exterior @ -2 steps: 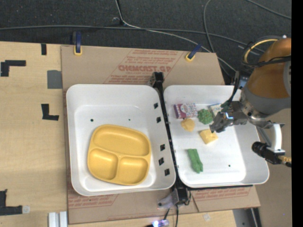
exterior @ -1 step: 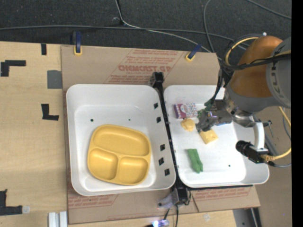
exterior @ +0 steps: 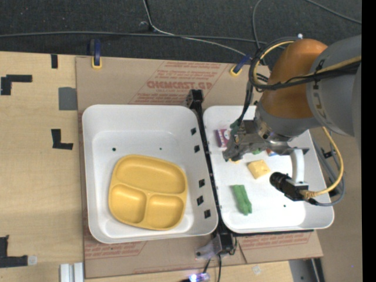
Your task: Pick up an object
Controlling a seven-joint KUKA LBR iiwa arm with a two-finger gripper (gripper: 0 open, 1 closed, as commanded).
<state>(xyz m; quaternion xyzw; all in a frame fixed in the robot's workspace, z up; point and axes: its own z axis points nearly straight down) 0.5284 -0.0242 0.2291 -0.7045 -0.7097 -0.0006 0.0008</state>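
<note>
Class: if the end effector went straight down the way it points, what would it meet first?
Probably the bare floor of the right bin, just left of the yellow block; depth is unclear from this slanted view.

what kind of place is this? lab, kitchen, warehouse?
Most likely a robotics lab test bench. Two white bins sit on cardboard, a robot arm reaches over the right one, and loose cables run across the back. The yellow tray looks like a test prop.

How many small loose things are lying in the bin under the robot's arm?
3 that I can see: a green block near the front, a pale yellow chunk mid-bin, and a purple item by the left wall. The arm may hide more.
</note>
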